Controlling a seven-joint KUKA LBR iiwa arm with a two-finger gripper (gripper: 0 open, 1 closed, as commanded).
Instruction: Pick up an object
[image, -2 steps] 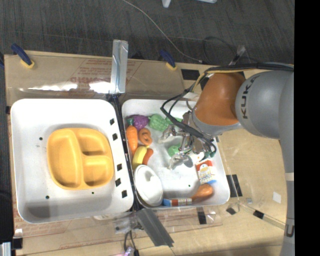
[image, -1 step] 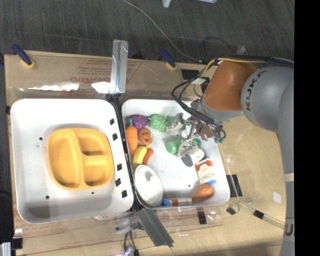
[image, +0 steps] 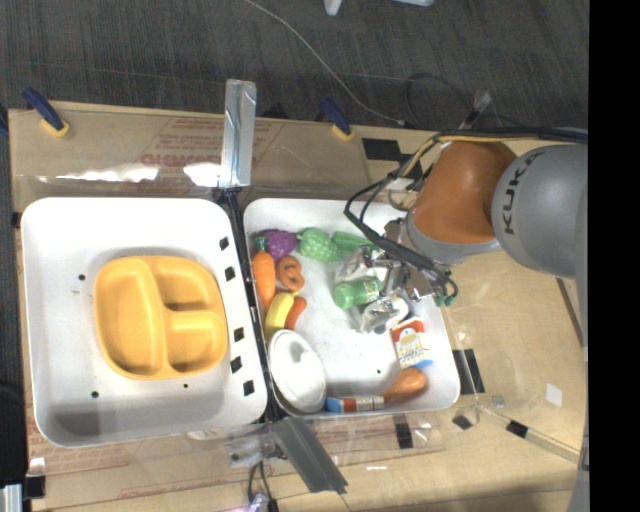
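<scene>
My gripper (image: 378, 302) reaches down into the middle of the right bin (image: 345, 345), below the orange band of the arm (image: 455, 195). A small green toy (image: 352, 293) lies right against the gripper's left side; whether it is held cannot be seen. Close by lie a white and red packet (image: 410, 345), a brown sausage-like toy (image: 405, 383), a green leafy piece (image: 318, 243) and purple grapes (image: 279, 242).
Along the right bin's left wall are a carrot (image: 262, 276), an orange ring (image: 290, 272), a yellow piece (image: 279, 309) and a white bowl (image: 297, 369). A marker (image: 355, 403) lies at the front wall. The left bin (image: 50, 300) holds a yellow divided plate (image: 160, 313).
</scene>
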